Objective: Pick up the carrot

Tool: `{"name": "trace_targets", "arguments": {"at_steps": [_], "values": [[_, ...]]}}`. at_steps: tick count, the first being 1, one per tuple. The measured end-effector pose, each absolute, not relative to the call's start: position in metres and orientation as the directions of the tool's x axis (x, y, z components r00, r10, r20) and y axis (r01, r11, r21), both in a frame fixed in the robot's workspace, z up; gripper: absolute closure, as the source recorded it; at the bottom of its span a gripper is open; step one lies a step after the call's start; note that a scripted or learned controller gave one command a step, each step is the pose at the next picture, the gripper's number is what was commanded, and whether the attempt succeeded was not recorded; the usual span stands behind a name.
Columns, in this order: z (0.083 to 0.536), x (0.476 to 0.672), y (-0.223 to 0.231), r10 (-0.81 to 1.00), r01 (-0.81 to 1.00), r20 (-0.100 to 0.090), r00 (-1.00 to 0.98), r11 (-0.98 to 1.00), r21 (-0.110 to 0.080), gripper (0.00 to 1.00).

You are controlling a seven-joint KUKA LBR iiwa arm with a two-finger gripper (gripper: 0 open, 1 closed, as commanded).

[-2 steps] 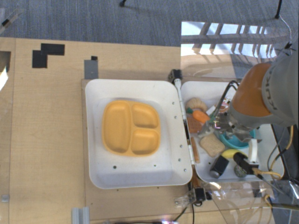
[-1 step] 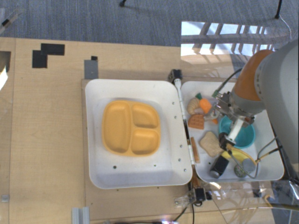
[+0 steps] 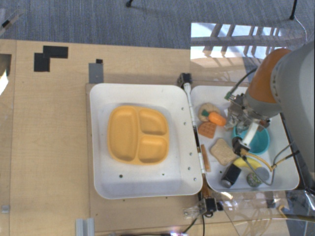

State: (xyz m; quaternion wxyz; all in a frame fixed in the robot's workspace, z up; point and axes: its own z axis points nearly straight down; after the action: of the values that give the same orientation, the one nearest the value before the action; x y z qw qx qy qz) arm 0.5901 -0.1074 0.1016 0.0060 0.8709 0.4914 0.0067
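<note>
The carrot (image 3: 215, 118), orange with a green top end, lies in the upper left part of the right bin (image 3: 290, 178). It rests between a beige cookie-like piece (image 3: 207, 109) and a waffle (image 3: 207, 130). My gripper (image 3: 234, 114) hangs low in the right bin, just to the right of the carrot and close to it. The grey wrist and orange band rise behind it to the right. From this angle I see nothing held by the gripper.
A slice of bread (image 3: 222, 151), a teal bowl (image 3: 260, 140), a yellow banana (image 3: 249, 162) and a small grey-green object (image 3: 254, 180) share the right bin. The left bin (image 3: 101, 146) holds a yellow divided plate (image 3: 138, 134).
</note>
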Motion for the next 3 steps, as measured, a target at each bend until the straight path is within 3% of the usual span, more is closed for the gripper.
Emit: {"name": "trace_targets", "arguments": {"at_steps": [1,2,3], "values": [[0.101,0.59,-0.107,0.857,0.857,0.005,0.516,-0.516,0.016,0.0],[0.191,0.641,-0.066,0.872,0.871,0.008,0.49,-0.49,0.012,0.0],[0.109,0.61,-0.084,0.87,0.87,0.006,0.492,-0.492,0.012,0.0]]}}
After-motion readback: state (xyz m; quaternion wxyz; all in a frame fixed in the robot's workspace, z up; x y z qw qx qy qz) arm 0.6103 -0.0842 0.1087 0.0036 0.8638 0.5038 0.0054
